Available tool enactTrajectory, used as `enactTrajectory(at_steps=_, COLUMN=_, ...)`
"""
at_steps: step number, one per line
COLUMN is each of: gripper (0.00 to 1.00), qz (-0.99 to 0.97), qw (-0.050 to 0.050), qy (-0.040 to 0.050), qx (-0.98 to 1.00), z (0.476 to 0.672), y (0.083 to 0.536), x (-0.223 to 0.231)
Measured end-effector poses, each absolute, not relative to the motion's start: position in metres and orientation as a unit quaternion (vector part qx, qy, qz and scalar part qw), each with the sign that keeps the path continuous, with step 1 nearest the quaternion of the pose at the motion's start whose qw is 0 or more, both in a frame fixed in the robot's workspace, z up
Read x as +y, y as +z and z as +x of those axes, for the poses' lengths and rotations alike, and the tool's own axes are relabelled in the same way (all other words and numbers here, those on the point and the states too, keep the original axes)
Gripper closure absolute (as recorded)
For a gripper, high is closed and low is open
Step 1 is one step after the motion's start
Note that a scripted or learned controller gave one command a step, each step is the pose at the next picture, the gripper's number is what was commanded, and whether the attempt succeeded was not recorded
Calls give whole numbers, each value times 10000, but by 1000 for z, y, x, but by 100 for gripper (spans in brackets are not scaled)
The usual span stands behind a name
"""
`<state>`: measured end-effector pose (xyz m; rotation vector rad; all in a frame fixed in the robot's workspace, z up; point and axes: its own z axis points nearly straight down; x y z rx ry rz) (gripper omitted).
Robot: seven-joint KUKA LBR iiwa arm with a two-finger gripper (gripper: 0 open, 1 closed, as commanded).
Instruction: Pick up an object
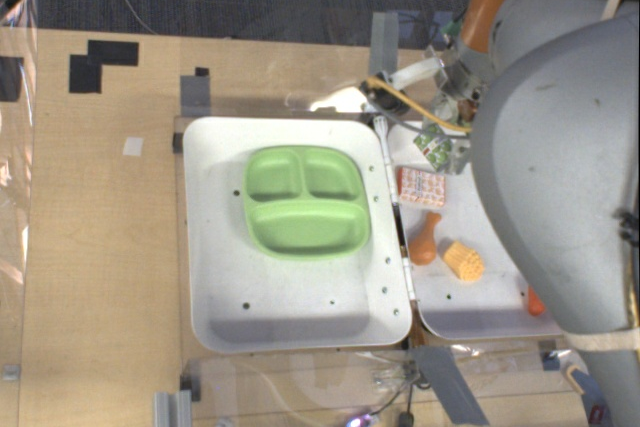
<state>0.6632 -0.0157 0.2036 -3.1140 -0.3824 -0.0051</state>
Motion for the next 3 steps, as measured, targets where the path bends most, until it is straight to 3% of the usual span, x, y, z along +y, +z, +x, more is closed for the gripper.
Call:
enactTrajectory(at_steps=2, gripper=100, qz=-9945, qw=15, qy=-12, qx=-1043, z=661, y=201, x=-13)
enactTrajectory(at_steps=3, gripper=100, qz=-9948, qw=12, qy=-13, qx=-1021, z=663, y=226, x=-9)
